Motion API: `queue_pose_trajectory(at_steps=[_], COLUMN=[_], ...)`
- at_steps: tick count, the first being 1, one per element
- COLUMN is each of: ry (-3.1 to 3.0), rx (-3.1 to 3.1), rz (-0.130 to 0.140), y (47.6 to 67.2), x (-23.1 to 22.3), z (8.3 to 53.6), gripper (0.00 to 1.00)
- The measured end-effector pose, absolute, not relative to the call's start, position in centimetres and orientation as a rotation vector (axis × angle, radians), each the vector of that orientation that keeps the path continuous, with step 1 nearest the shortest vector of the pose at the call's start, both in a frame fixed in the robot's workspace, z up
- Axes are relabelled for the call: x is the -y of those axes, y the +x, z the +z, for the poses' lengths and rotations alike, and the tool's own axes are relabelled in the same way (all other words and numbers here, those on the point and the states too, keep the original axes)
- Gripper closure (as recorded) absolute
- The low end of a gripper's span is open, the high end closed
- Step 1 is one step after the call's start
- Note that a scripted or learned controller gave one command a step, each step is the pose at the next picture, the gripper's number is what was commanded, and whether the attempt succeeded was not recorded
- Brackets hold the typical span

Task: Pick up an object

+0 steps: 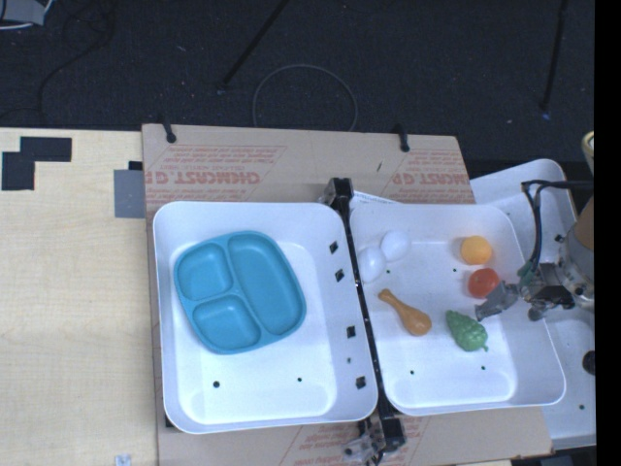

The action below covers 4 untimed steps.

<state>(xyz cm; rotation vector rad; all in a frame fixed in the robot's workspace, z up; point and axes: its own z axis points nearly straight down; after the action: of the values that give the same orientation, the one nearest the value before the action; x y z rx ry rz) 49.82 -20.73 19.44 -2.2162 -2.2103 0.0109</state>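
Farthest out to the tool's [490,306] left we saw the blue divided plate [240,290] in the left bin [184,396], well apart from it. In the right bin [524,382], moving toward the tool, lay two white balls [385,251], then an orange drumstick [406,313] with its long axis slanting down to the right, thick end nearest the tool. The green leafy piece [467,330] sat just beside the tool, below and slightly left of it. The red ball [483,282] sat just above the tool, and the orange ball [475,249] beyond that. We could not tell how the tool's grasping end stood. We judged the green piece or red ball the nearest candidates.
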Motion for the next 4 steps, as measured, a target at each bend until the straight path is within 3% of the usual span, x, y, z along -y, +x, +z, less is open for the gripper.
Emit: queue_pose_trajectory(at_steps=[1,3,4], ry=[-2.221,-2.217,-2.221], rx=[2.220,2.217,2.217], rz=[0.001,0.003,0.002], y=[50.1,50.8,50.8], x=[20.7,19.4,19.3], z=[20.0,10.9,8.7], gripper=[0.00,0.00,0.00])
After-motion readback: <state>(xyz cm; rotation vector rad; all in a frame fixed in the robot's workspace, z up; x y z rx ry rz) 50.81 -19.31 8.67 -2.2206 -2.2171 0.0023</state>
